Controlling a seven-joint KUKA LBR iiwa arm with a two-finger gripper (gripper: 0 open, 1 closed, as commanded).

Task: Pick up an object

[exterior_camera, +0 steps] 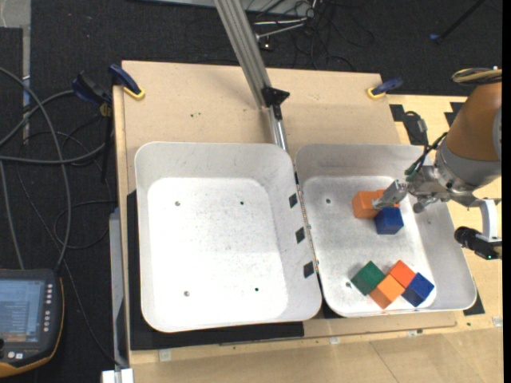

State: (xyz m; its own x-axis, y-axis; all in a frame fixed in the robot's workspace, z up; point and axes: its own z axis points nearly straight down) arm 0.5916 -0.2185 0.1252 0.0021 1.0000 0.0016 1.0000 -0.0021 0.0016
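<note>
- A blue cube (389, 220) lies in the right bin (447, 254), touching an orange block (366, 204) on its left.
- The gripper (395, 196) is just above these two; whether its jaws are apart, I cannot tell.
- Near the front wall lie a green cube (368, 278), two orange cubes (395, 284) and another blue one (418, 289), touching.

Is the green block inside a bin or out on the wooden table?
Inside. The green block sits on the floor of the right bin, near its front edge, touching an orange block in a little cluster.
</note>
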